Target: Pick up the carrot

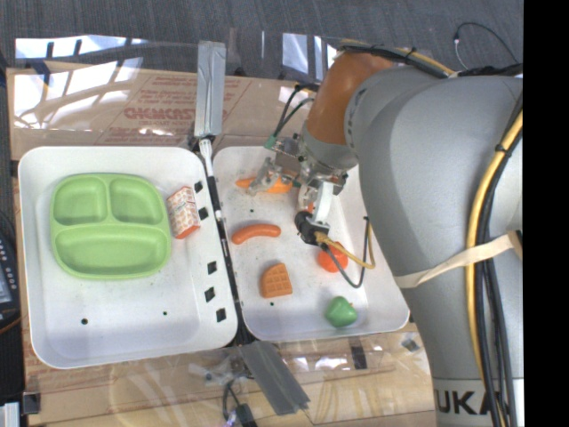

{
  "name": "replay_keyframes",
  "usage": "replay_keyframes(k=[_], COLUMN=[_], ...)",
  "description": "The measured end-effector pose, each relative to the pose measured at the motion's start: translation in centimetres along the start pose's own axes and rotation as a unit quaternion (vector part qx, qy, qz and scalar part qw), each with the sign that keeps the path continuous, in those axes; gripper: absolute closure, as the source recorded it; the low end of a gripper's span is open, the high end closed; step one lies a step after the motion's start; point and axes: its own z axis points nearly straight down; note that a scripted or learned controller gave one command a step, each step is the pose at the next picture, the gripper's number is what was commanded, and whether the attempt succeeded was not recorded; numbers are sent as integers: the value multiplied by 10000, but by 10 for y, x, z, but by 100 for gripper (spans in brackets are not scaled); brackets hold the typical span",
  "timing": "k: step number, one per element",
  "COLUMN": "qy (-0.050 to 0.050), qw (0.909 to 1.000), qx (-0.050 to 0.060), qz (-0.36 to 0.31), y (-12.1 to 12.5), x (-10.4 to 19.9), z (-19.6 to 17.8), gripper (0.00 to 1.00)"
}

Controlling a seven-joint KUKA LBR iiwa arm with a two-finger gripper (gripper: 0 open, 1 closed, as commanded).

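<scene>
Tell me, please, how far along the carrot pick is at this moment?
Reach looks done: the end effector is down in the right bin at the carrot. In hand: closing on it. Left: lifting it; it lies on the bin floor.

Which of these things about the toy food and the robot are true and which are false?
1. The green tray lies in the left bin. True.
2. The sausage lies on the green tray. False: it lies on the floor of the right bin.
3. The gripper is over the far end of the right bin, beside the carrot. True.
4. The waffle is stacked on the green pepper. False: they lie apart in the right bin.
5. A small striped carton sits next to the tray. True.
</scene>
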Motion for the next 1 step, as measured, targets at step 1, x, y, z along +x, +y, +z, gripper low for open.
replay_keyframes(k=[1], qy=[8], qw=[9999], qx=[-59], qz=[-97], y=[14], x=[-30], z=[-108], gripper=[0])
